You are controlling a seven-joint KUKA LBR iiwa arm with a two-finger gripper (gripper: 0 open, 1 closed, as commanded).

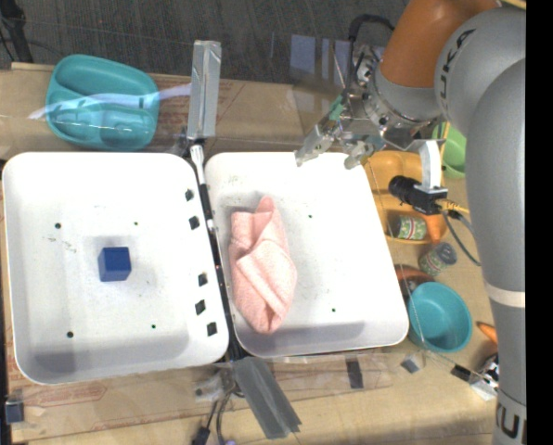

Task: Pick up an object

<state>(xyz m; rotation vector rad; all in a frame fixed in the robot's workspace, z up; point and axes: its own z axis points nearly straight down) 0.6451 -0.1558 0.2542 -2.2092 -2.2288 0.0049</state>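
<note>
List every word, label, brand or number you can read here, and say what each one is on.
"UKA": letters on the grey arm, near the top right; the start of the word is cut off by the arm's curve.
Label on the small bottle beside the right bin: too small and blurred to read.
Nothing readable on the blue block, the pink cloth or the teal bowl.

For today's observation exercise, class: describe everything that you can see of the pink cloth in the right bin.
The pink cloth looks like soft terry fabric, crumpled and folded into a long bundle running from the far side toward the near side. It lies on the floor of the right bin, close to that bin's left wall. Nothing else touches it; the gripper hangs apart, over the bin's far rim.
</note>
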